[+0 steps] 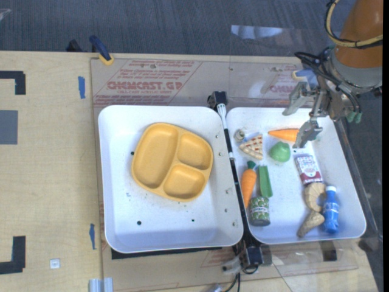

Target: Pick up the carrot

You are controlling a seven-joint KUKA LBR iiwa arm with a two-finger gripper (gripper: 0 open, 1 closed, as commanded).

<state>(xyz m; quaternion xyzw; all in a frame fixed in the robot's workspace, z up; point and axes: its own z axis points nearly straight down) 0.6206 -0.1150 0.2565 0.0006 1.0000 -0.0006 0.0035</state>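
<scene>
An orange carrot [248,185] with a green top lies lengthwise near the left wall of the right bin [355,190]. A second orange tapered carrot piece [283,135] lies crosswise further back, pointing left. My gripper [306,134] hangs low over the back of the right bin, right at the thick end of that piece. Whether it touches the piece is unclear. The carrot with the green top is well to the gripper's left and nearer the front.
Around the carrots lie a green ball [280,152], a waffle wedge [251,145], a green stick [264,181], a dark jar [259,210], a red-white packet [308,168], a blue bottle [330,208] and bread pieces [313,198]. A yellow divided plate [172,160] sits in the left bin [115,181].
</scene>
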